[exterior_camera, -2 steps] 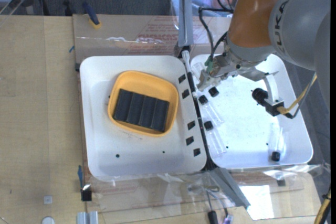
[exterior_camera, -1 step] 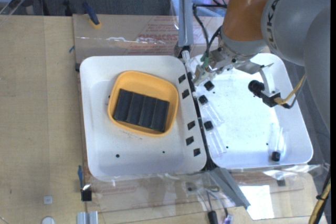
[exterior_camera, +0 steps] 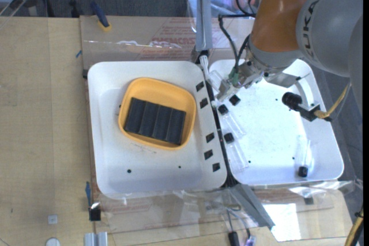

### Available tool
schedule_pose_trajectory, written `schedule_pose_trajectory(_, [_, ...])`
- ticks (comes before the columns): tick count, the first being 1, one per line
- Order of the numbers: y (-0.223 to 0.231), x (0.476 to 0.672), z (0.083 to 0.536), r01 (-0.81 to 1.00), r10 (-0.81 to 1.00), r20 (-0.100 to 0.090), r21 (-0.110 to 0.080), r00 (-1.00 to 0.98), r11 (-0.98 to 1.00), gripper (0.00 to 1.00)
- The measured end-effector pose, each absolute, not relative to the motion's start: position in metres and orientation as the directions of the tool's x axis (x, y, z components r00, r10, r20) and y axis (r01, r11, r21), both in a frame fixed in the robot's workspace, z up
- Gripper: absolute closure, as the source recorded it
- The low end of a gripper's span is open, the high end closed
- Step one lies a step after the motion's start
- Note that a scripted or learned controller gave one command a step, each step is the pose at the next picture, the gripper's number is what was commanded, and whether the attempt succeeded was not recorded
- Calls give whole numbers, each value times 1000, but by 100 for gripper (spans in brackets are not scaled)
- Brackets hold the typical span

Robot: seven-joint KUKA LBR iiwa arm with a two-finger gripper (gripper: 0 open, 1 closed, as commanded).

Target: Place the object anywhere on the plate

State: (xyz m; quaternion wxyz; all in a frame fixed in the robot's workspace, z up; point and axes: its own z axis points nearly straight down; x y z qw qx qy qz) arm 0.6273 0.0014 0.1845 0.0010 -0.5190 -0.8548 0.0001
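A yellow plate sits in the left of 2 white bins, already carrying a dark ridged object. The gripper hovers at centre frame over the right bin's upper-left corner; its state can't be made out. Lowering here risks striking the divider.

Wooden bench. Bears two shallow white bins side by side: left bin, right bin. Both rest on clear plastic sheeting.
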Motion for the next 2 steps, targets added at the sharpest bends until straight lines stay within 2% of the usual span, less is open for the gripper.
schedule_pose_trajectory(1, [16, 667, 185, 857, 857, -1, 2, -515, 515, 100])
schedule_pose_trajectory(2, [15, 608, 185, 785, 785, 1, 0, -620, 620, 100])
